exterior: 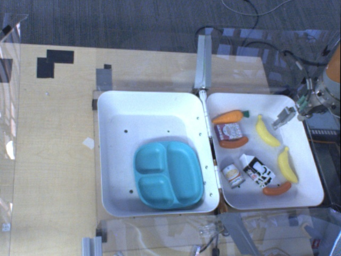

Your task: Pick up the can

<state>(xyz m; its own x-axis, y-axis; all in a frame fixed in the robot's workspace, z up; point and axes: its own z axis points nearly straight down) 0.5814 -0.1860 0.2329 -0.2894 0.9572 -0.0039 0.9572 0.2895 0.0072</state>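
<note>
Small can [232, 175] lying tilted near front-left of right bin [314, 188], just beside black-and-white carton [257, 172]. Claw [285, 116] well apart, rearward of can; opening indiscernible, nothing visibly held. Approach from carton-free side advisable.

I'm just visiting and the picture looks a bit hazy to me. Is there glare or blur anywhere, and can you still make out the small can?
Camera view: pale reflections streak the left edge and bottom, as if off a clear panel; soft shadow lies inside the left bin beside the blue tray; the can is small and slightly soft, label unreadable; the tool looks a little blurred.
</note>
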